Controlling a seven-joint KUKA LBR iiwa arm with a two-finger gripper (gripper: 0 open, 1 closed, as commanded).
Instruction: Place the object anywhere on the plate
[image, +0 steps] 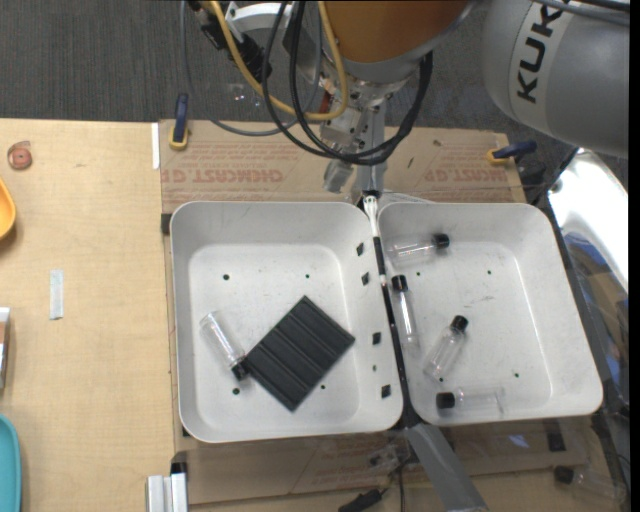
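Note:
A black ridged plate (298, 352) lies at a slant on the floor of the left bin (200, 240), toward its front. A clear vial with a black cap (224, 343) rests against the plate's left edge. Several more clear black-capped vials lie in the right bin (540, 260): one near the back (420, 245), one along the left wall (403, 305), one in the middle (447, 345), one at the front (470, 402). My gripper (345, 170) hangs high over the back of the divider between the bins, well apart from all of them.
Cables loop around the wrist (290, 90) at the top. Brown cardboard (260, 165) lies under the bins. Left of it is a wooden bench (80, 300) with small items along its left edge.

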